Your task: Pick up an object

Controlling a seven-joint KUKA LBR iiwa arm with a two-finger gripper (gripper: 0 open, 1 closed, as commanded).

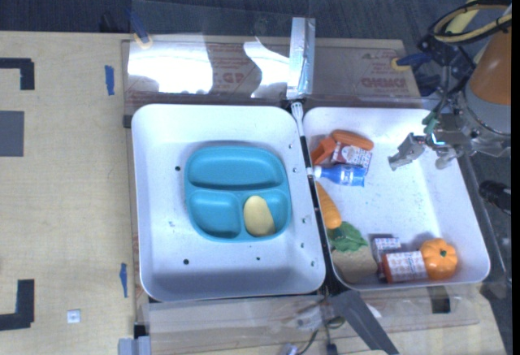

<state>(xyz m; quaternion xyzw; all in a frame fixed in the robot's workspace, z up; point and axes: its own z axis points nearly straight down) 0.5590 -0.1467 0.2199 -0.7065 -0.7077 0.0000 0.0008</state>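
Objects: you have a cluster in the right bin [475, 219], none of it lifted.
Near the divider: an orange packet [348, 139], a small carton [355, 157] and a blue-capped bottle [341, 175] lie together at the bin's upper left.
Lower left: a toy carrot [329, 211] with its green leafy top [349, 238] runs along the divider.
Front edge: a red can [403, 266] touches a small orange pumpkin [439, 257]; a darker can [385, 245] sits just behind.
Left bin [154, 183]: you will see a blue compartment tray [236, 183] with a yellow egg-shaped piece [258, 215] in its lower right compartment.
Gripper [404, 155]: you can see it over the right bin's upper right part, fingers parted, nothing between them, well apart from the objects.
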